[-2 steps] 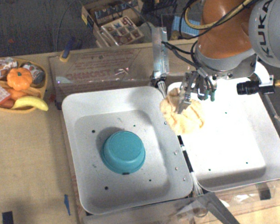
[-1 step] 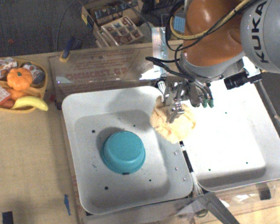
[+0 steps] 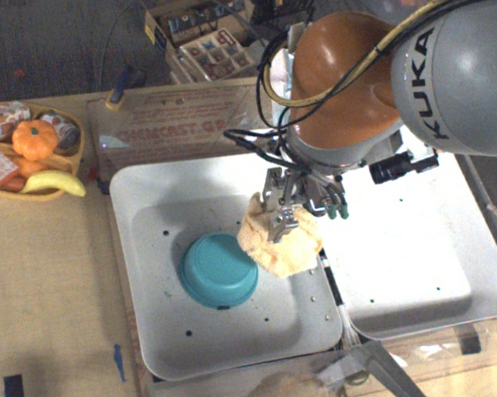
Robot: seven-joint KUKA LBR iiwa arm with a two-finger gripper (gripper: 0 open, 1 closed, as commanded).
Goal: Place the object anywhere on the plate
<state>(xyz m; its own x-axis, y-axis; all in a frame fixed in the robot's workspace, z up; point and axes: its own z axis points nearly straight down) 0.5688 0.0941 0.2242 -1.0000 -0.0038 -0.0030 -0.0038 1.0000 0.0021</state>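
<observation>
The end effector [image 3: 280, 221] presses onto a yellowish cloth-like object [image 3: 281, 245] beside the teal plate [image 3: 219, 270] in the left bin [image 3: 142, 206]; its grip cannot be told. Placement remains undone.

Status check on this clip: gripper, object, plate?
Gripper down on the yellow object, grasp unconfirmed. Object in left bin, touching the teal plate, not on it. Nothing between them.
</observation>
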